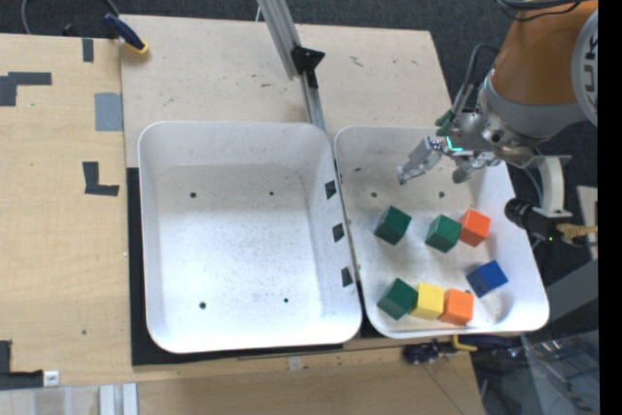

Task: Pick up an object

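The right bin (350, 151) is my landmark, because everything of interest lies in it. Along its near wall I see three cubes in a row, touching each other: a dark green cube (397, 297), a yellow cube (428, 300) and an orange cube (457, 306). Just behind the orange one, toward the right wall of this bin, a blue cube (487, 277) stands a little apart.

Further in, around the middle of the bin, there is a green cube (393, 225) alone, and to its right a second green cube (443, 233) that touches another orange cube (475, 226).

Still further, near the far wall of the bin, the gripper (439, 162) hangs above bare floor, and nothing is between its fingers (416, 163). They seem somewhat apart, one toward the bin's centre and one nearer the arm, but I cannot tell this with certainty. Behind it rises the grey and orange arm (544, 34), coming from the right side of the bin.

The left bin (146, 151) lies beside the right bin, sharing the middle wall.

In my opinion the pick is not yet begun. The lone green cube in the middle looks the best target: it has free space on all sides, so the fingers can go down around it without pushing a neighbour. The gripper should come toward the near side, centre itself over this cube, align with its flat faces, then descend fully before closing.
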`<move>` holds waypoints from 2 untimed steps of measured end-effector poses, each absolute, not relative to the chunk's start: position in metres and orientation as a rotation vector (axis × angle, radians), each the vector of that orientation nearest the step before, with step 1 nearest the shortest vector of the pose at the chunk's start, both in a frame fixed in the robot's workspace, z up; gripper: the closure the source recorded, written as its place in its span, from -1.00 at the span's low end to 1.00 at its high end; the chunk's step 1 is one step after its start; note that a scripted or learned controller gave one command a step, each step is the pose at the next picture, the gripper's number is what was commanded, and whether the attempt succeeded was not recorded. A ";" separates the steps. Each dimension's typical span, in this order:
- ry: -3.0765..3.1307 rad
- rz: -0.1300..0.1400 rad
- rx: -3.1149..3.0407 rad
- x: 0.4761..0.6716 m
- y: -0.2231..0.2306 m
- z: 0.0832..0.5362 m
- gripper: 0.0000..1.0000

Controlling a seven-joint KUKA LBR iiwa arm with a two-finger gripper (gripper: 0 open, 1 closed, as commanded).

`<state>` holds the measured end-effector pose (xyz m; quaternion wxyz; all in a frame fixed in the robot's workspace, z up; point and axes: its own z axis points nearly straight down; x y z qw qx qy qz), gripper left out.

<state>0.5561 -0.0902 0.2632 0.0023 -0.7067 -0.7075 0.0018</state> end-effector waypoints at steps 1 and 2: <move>-2.223 0.002 -2.219 0.557 -0.091 0.265 -1.00; -2.218 0.008 -2.217 0.551 -0.092 0.202 -1.00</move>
